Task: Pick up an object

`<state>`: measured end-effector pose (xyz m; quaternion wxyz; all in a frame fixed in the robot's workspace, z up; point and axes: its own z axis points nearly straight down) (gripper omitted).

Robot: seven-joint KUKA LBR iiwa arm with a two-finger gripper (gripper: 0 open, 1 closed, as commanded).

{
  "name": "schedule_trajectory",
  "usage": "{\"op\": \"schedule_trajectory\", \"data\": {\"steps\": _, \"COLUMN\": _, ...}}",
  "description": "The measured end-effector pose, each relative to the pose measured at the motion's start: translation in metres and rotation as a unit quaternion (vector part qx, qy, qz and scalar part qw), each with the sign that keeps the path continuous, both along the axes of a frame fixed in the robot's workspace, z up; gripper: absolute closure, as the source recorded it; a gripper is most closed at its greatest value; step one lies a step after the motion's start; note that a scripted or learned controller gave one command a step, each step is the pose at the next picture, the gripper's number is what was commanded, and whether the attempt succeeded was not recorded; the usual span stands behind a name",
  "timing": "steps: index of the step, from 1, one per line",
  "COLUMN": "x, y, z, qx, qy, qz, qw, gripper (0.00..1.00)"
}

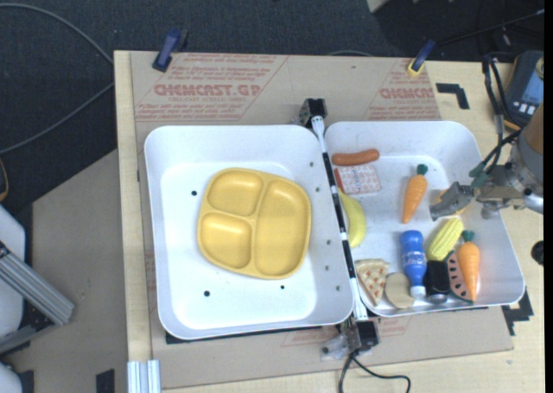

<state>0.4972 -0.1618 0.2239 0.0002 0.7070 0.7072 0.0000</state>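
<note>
My gripper point(455, 199) reaches in from the right and hangs over the right bin point(449, 136), just above the corn cob point(445, 237) and right of the upright carrot point(415, 194). Nothing is visibly held in it. A second carrot point(469, 267) lies below the gripper by the bin's right wall. A blue bottle point(413, 255), a black item point(436, 279), a pizza slice point(372, 279) and a round beige piece point(399, 291) crowd the bin's front. A sausage point(355, 157), a red checked square point(358, 179) and a yellow fruit point(352, 218) lie along its left side.
The left bin point(173, 167) holds a yellow divided plate point(255, 223). A black clamp point(313, 110) sits where the two bins meet at the back. Blue clips point(168, 48) pin the cardboard sheet under the bins. Cables hang at the far right.
</note>
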Motion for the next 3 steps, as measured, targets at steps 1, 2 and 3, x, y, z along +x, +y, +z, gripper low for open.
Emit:
{"op": "schedule_trajectory", "data": {"steps": 1, "x": 0.080, "y": 0.029, "z": -0.110, "qx": 0.0009, "qy": 0.002, "qz": 0.001, "qw": 1.0000, "gripper": 0.00}}
{"op": "schedule_trajectory", "data": {"steps": 2, "x": 0.081, "y": 0.028, "z": -0.098, "qx": -0.0003, "qy": -0.001, "qz": 0.000, "qw": 1.0000, "gripper": 1.00}}
{"op": "schedule_trajectory", "data": {"steps": 3, "x": 0.081, "y": 0.028, "z": -0.098, "qx": -0.0002, "qy": -0.001, "qz": 0.000, "qw": 1.0000, "gripper": 0.00}}
